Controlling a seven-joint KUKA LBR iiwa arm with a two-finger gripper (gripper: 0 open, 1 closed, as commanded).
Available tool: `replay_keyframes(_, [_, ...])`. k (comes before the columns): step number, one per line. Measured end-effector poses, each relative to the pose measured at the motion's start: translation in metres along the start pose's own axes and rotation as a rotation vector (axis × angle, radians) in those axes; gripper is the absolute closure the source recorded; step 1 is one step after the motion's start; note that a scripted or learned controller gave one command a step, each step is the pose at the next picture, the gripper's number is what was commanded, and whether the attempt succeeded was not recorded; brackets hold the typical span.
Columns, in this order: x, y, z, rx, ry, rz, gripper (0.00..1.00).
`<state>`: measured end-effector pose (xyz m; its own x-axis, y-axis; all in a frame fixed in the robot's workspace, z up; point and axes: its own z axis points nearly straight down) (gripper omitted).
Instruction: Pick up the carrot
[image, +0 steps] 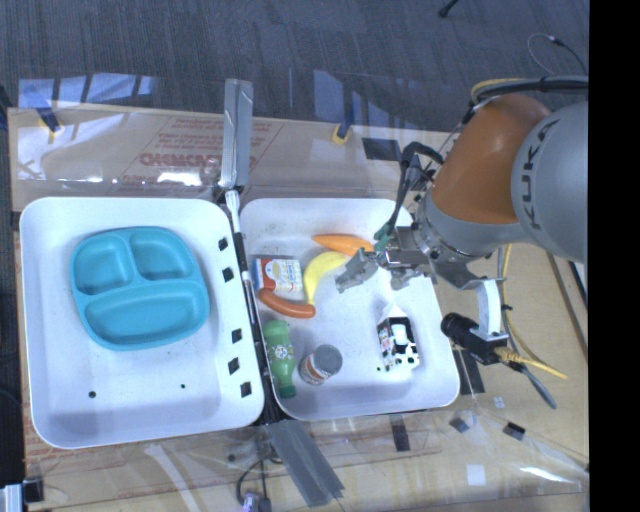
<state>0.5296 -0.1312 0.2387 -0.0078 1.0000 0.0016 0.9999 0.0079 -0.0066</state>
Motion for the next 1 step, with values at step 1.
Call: replay_keyframes(1, [0.0175, 0.0608, 0.0542, 0.0, -0.002, 0.036, 0.0])
